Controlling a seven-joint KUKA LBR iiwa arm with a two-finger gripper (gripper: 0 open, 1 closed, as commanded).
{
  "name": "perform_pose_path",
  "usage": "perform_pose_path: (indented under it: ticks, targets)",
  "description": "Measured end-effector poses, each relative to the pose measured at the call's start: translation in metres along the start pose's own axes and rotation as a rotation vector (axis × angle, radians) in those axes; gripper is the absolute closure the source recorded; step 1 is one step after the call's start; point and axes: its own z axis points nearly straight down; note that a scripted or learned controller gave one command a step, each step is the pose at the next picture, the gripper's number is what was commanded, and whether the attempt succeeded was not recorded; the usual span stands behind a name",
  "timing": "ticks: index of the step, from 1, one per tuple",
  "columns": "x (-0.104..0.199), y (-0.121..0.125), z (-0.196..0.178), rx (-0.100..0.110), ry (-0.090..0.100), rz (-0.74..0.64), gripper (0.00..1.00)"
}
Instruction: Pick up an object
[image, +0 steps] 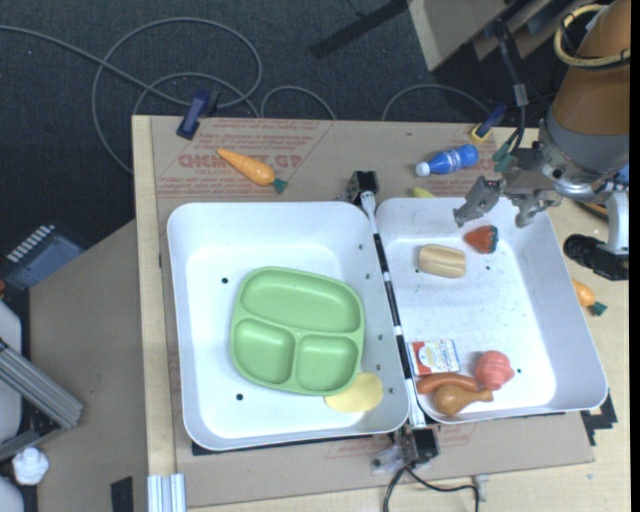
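The gripper (505, 203) hangs over the far edge of the right bin (560, 330), its 2 fingers spread apart with nothing between them. Just beside the near fingertip, a small red strawberry-like toy (482, 238) lies on the bin floor, apart from the fingers. The grey arm (590, 130) with its orange band rises away to the upper right.

Near the strawberry, toward the bin's middle, rests a tan bread roll (441, 261). At the near end of the same bin sit a pink rounded toy (493, 369), a brown drumstick-shaped toy (455, 393) touching it, and a small red and white packet (436, 356) just beside them against the dividing wall.

The left bin (200, 300) holds a green 3-compartment plate (296, 328), with a pale yellow disc (353, 395) tucked at its near right corner.

On the cardboard bench top (160, 180) beyond the bins, an orange toy carrot (250, 167) lies behind the left bin and a blue and white bottle (448, 160) lies on its side behind the right bin. A 2nd small orange piece (584, 296) sits outside the right bin's right rim.
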Motion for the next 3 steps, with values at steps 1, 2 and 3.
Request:
perform_pose_path:
  ticks: [1, 2, 3]
  targets:
    - [-0.046, 0.034, 0.096, 0.005, 0.0, 0.002, 0.0]
    - [-0.094, 0.057, 0.176, 0.001, -0.001, 0.001, 0.0]
    - [-0.035, 0.058, 0.175, 0.002, 0.002, -0.001, 0.0]
